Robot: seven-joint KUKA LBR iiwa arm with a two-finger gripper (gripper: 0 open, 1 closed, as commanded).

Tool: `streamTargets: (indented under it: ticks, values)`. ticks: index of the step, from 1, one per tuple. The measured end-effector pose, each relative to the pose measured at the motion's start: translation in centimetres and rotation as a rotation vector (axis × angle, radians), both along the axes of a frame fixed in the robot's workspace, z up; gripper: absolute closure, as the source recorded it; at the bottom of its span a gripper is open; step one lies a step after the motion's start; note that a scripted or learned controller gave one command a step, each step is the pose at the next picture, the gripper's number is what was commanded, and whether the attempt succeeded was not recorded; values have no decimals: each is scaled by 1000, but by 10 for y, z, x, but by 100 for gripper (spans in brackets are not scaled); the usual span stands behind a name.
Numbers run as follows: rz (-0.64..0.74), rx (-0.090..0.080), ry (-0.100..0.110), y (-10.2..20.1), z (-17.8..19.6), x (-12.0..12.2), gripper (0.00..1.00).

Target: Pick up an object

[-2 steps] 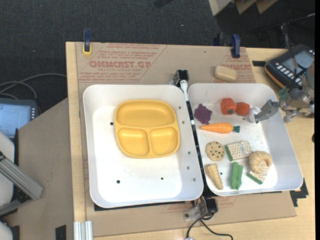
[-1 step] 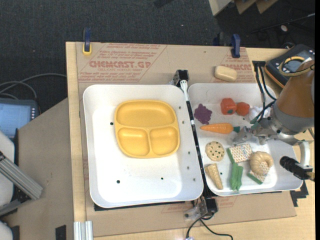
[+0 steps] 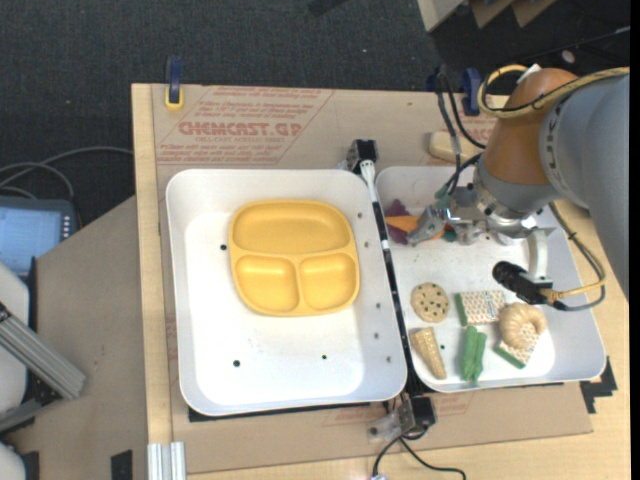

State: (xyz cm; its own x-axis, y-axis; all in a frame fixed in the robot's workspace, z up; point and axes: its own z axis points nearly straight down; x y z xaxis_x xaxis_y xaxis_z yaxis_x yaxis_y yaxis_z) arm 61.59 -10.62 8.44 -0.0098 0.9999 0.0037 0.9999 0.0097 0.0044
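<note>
The gripper (image 3: 437, 223) is low by the right bin's (image 3: 590, 353) left wall; I cannot tell its state. An orange toy (image 3: 400, 224) lies beside it.

Robotics lab or test cell, not a home. Bench (image 3: 150, 268) is a bare wood board w/ printed protective paper, clamped at its far edge w/ blue clamps (image 3: 175, 71). Two white bins (image 3: 190, 268) sit fixed side by side, loose cables (image 3: 60, 163) run over dark carpet (image 3: 200, 18), aluminium extrusion (image 3: 40, 353) stands off the bench's left edge, and a KUKA arm (image 3: 560, 128) reaches in.
</note>
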Motion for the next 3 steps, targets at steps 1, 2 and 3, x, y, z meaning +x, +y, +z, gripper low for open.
streamTargets:
  ticks: [1, 2, 3]
  values:
    - [-5, -7, 50, -6, -3, 43, 0]
    - [-7, -6, 62, -6, 5, 39, 100]
    - [-2, 0, -2, 67, 107, 12, 100]
